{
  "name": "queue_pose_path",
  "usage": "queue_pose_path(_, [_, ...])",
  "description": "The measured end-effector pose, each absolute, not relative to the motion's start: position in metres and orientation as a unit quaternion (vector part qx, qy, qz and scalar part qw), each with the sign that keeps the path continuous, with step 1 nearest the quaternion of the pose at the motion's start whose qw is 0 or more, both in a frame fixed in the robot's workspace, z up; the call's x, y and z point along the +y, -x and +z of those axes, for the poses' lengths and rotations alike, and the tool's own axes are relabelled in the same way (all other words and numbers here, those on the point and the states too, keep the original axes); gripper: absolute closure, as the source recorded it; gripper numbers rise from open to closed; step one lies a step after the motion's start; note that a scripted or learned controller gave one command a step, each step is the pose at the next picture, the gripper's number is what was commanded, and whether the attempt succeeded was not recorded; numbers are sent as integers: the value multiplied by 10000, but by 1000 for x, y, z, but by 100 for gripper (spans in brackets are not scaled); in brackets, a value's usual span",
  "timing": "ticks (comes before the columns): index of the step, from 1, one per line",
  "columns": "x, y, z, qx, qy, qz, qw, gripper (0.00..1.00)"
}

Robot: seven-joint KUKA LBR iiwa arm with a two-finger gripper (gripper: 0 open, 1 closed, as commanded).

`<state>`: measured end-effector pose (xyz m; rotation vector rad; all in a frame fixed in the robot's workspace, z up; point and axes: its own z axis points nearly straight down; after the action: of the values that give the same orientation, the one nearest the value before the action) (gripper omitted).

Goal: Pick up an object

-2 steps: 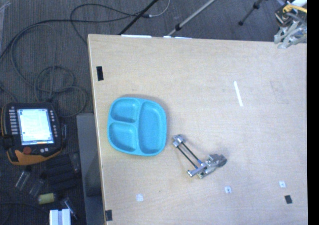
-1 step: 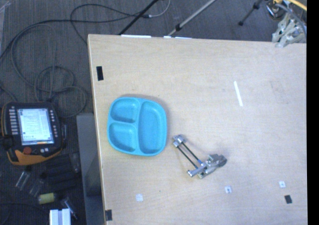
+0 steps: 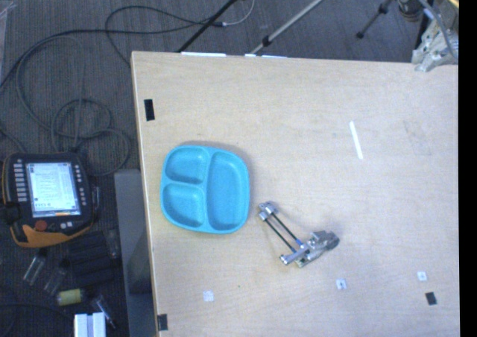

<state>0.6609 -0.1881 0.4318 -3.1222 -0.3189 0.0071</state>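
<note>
Wooden tabletop (image 3: 358,89) carries one blue divided plate (image 3: 206,189); just right of it lies one metal clamp (image 3: 297,237). Arm (image 3: 436,45) sits far upper right, grip state unreadable.

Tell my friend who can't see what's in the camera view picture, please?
A blue divided plate with three sections lies on a light wooden table, seen from above. Just to the picture's right of it lies a small metal tool with two thin rods. A robot gripper hangs over the table's far right corner, away from both.
</note>
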Motion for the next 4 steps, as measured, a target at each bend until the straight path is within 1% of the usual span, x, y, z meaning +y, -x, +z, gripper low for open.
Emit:
queue_pose_path(1, [-165,-655,432,-1012,9949,27,15,100])
queue_pose_path(2, [-156,-662,432,-1014,9948,23,13,100])
queue_pose_path(4, [-123,-662,432,-1008,9949,27,13,100])
